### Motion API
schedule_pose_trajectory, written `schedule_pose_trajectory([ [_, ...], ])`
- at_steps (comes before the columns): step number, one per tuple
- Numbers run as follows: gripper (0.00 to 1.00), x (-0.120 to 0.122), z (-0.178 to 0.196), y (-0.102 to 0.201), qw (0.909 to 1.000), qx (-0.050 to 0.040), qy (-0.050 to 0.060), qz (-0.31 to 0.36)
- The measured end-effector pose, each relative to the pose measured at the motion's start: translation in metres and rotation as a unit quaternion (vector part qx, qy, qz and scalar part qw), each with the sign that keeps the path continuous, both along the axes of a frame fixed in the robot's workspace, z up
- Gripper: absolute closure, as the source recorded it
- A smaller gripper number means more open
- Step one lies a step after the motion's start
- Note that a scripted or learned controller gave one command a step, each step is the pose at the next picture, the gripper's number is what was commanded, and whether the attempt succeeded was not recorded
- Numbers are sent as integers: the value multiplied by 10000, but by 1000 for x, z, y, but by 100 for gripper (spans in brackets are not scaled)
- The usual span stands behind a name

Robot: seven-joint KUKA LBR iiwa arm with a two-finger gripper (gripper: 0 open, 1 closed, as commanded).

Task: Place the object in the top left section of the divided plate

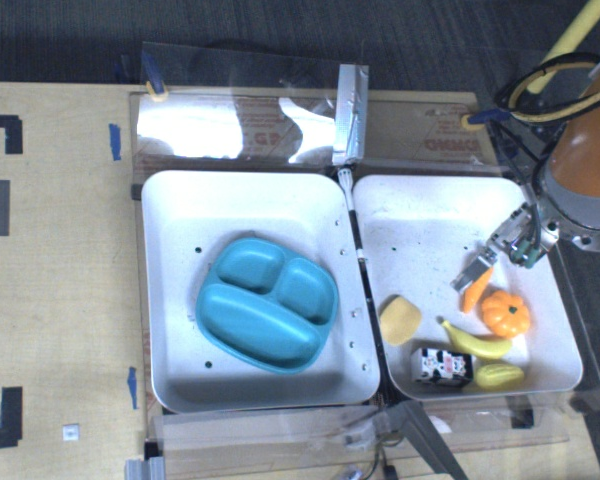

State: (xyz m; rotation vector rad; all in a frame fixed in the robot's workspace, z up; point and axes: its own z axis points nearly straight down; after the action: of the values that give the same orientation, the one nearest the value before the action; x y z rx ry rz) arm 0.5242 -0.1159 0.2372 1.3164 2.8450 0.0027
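We see two shallow white bins side by side on the bench. The left white bin holds a sky-blue plastic divided plate, lying slightly turned, with two smaller sections on its far side and one long section on its near side; all three look bare.

The right white bin carries the loose toys, gathered toward its near right part. There is a pale yellow rounded chip-like piece near the bin's left wall, a small black-and-white carton near the front edge, a yellow banana just beyond the carton, a yellow-green pepper-shaped piece to the right of the carton, a small orange pumpkin touching the banana's right end, and an orange carrot-like piece just left of the pumpkin.

The arm comes in from the right, and its two-finger gripper sits low over the right bin — its tips right at the far end of the carrot piece. We cannot tell whether the fingers are spread or pressed together, nor whether they grip anything.
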Motion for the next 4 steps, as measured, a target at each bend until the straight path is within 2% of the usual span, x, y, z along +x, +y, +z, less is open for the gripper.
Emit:
schedule_pose_trajectory([
  [1, 0, 47, -4, -33, 9980, 1, 15, -624],
  [2, 0, 3, -27, -31, 9848, 13, 47, -1739],
  [3, 0, -44, -15, 3, 9993, 12, 43, -371],
  [4, 0, 37, -53, 35, 9960, 0, 18, 889],
])
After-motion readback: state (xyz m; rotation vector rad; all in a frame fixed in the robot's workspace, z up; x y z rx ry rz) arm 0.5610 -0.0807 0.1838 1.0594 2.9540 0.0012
